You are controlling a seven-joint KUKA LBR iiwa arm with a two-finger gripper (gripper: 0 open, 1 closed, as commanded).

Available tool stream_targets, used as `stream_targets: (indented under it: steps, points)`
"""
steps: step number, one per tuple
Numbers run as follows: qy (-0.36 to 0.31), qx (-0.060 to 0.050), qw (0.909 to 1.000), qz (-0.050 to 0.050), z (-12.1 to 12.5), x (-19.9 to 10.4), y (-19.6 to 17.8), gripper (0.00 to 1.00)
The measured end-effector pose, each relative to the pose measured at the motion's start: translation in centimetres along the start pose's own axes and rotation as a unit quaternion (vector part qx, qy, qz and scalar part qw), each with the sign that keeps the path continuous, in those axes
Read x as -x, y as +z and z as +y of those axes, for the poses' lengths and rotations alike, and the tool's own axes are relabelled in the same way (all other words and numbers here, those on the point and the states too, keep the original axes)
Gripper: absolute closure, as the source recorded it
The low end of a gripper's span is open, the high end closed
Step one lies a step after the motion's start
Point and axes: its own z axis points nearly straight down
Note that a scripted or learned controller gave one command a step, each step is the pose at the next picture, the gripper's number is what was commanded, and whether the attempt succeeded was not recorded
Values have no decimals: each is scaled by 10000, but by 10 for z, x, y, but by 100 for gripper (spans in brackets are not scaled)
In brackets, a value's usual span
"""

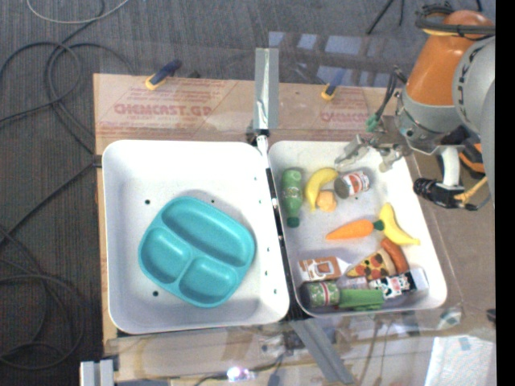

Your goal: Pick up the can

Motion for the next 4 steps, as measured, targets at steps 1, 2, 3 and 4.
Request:
stream_targets:
  steps: [1, 2, 3, 4]
  points:
    - [-228, 9, 9997, -6, -8, 24, 100, 0]
    - [-233, -1, 9997, 0, -8, 23, 91, 100]
    - [-232, -2, 9997, 0, -8, 23, 92, 0]
    - [750, -29, 9972, 69, 32, 48, 102, 0]
